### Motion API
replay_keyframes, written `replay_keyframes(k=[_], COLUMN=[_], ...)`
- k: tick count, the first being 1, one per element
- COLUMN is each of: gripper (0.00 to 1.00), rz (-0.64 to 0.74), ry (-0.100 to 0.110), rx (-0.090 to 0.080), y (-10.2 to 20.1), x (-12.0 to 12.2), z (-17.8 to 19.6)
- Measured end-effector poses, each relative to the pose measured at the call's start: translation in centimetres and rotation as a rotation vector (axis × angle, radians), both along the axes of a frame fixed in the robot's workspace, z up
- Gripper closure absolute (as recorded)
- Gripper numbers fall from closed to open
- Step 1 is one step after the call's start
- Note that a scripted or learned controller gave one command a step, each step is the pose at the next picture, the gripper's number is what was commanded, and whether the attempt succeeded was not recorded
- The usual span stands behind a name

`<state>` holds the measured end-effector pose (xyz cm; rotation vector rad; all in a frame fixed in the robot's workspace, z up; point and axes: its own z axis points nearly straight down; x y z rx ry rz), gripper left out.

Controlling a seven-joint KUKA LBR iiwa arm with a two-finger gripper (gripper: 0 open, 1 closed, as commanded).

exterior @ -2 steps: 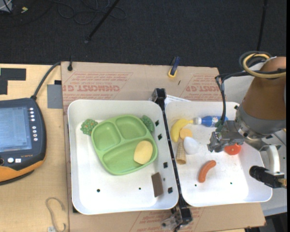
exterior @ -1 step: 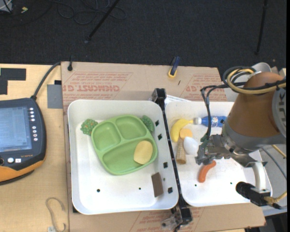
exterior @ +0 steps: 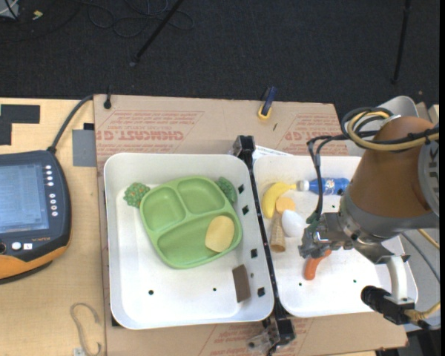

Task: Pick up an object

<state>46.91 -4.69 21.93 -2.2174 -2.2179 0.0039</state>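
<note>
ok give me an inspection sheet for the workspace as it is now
surface: two white bins, left bin and right bin, on brown cardboard.
job's things: right bin holds a banana, a blue-labelled bottle, a white egg-shaped piece, a cone and an orange carrot-like piece.
clutter: left bin holds a green divided tray with a yellow piece in it, and a dark block.
grippers: gripper low over the right bin, just above the orange piece.
cables: black leads on the dark floor.
surroundings: control pendant at left.
</note>
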Motion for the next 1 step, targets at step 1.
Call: replay_keyframes(k=[1], gripper=[1.0], rz=[-0.004], ry=[-0.002], rx=[-0.001], y=[-0.23], x=[0.64], z=[-0.21])
